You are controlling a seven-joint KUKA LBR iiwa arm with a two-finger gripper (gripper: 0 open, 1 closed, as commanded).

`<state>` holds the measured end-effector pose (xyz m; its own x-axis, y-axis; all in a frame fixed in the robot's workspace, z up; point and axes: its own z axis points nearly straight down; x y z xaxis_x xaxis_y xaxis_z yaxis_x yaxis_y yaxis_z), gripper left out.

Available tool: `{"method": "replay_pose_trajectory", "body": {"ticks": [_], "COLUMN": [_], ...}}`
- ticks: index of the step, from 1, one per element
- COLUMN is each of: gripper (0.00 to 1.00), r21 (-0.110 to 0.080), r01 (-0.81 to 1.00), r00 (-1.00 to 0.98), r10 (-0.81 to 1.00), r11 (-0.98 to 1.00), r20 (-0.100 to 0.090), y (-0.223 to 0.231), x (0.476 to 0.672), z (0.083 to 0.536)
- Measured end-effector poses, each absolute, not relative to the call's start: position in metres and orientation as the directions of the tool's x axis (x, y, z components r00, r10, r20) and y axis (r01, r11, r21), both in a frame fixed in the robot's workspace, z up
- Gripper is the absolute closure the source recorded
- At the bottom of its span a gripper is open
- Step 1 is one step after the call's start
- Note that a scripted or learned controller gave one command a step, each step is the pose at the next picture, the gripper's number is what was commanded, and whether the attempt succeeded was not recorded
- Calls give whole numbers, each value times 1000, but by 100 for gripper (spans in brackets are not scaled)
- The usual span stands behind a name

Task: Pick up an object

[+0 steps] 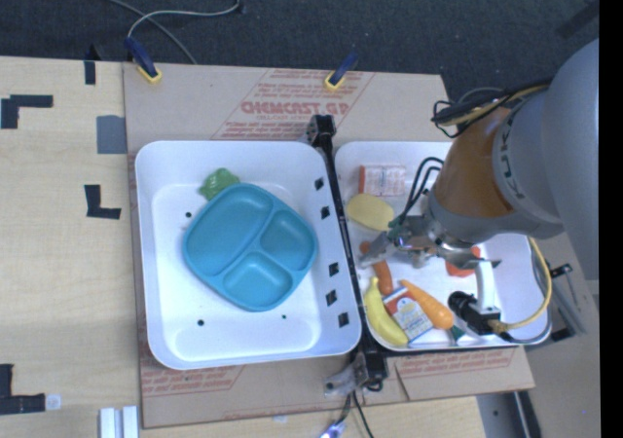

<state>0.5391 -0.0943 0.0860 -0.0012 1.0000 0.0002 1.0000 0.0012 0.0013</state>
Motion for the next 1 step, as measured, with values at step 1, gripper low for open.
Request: {"method": "replay_pose_trajectory", "body": {"ticks": [1], "gripper": [100], "r21": [3], "r01": [1000], "r00": [0], "r10": [1000], "r11": [0], "r20": [-2], "y": [-95], "x": [539], "z": [96]}}
